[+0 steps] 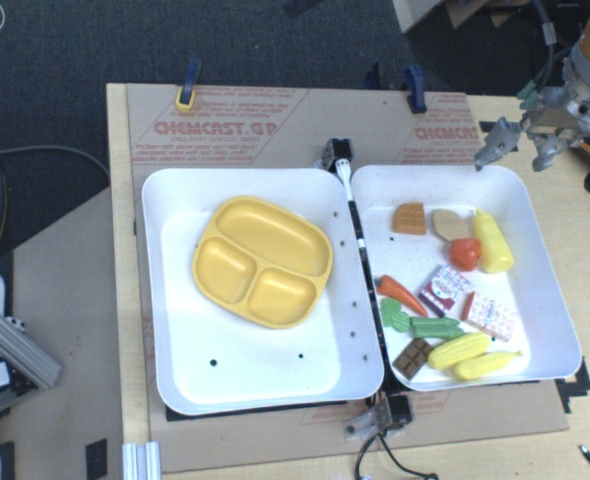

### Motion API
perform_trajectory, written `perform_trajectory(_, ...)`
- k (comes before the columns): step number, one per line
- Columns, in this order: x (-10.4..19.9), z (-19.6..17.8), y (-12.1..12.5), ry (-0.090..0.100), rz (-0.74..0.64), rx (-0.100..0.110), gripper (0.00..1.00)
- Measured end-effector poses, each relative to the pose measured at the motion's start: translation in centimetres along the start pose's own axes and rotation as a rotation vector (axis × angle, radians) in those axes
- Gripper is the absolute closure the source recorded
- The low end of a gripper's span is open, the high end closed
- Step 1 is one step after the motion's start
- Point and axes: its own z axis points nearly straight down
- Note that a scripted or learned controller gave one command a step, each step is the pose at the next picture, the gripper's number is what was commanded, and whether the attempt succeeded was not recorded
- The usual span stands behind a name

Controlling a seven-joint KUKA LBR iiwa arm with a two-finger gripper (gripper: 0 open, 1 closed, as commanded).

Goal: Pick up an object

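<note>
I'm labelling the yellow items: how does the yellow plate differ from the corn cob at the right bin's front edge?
The plate lies alone in the left bin; the corn cob lies in the right bin among other toy foods. The plate is far larger, broad and flat with three compartments; the cob is small, long and rounded. The plate is a duller yellow, the cob brighter. Both are yellow and untouched.

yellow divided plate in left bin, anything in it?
Empty. The yellow plate lies flat in the left bin, all three compartments showing bare yellow; the toy food sits in the right bin.
</note>
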Motion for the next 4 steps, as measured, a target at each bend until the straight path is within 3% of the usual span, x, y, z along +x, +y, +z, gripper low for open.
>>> perform_trajectory(1, 0.0, -0.9, 0.2, -0.003, -0.002, -0.014, 0.00)
perform_trajectory(4, 1.0, 16.5, 2.3, -0.001, -0.005, -0.007, 0.00)
